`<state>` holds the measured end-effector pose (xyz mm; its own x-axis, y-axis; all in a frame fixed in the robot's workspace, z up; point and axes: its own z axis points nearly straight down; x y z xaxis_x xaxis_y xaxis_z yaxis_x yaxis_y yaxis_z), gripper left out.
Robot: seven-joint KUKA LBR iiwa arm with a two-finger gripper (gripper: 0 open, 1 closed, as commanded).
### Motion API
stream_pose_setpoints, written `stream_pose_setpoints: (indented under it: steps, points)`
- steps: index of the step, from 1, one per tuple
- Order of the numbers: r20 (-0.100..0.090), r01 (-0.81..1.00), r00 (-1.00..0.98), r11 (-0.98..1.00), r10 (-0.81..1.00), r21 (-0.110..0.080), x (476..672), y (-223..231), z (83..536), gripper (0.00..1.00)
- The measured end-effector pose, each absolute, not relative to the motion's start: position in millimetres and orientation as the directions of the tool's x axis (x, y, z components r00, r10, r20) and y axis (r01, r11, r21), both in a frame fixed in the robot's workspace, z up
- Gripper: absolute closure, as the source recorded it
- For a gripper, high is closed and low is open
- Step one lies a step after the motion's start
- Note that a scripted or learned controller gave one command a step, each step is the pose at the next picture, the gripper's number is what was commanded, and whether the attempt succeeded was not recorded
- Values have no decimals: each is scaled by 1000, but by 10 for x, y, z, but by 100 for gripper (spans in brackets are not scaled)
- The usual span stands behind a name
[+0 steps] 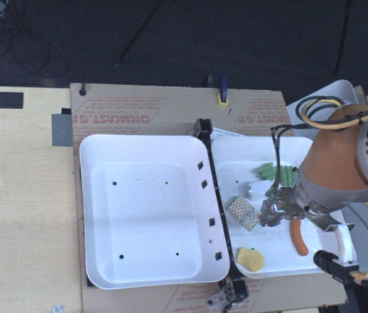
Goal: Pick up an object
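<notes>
The shallow white left bin (99, 175) is lying open to reach from above. In the shallow white right bin (236, 158), a patterned square pouch (243, 212), a yellow textured block (250, 259), an orange carrot-like stick (298, 237) and what may be a green leafy toy (274, 171) are crowding the floor, leaving narrow gaps.

Gripper (270, 215): dark and blurred; whether its fingers are apart or together cannot be told.
Arm (334, 158): covers the right part of the right bin (236, 150); cut off by the right edge.
Green object (272, 171): right portion hidden behind the arm; identity too unclear to tell.
Orange object (298, 238): upper end hidden under the gripper housing.
Patterned packet (243, 212): print too small to read.
Black clamp (228, 297) on the counter (27, 207): cut by the bottom edge.
</notes>
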<state>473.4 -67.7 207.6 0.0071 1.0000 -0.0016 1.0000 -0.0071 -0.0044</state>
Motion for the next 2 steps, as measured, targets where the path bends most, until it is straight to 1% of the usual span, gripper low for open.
stream_pose_setpoints:
  steps: [1,2]
  points:
    - [-1,1000,-5,5,1000,16,5476,-366,3426,100]
    - [-4,1000,13,-13,1000,-6,5108,-1600,3107,100]
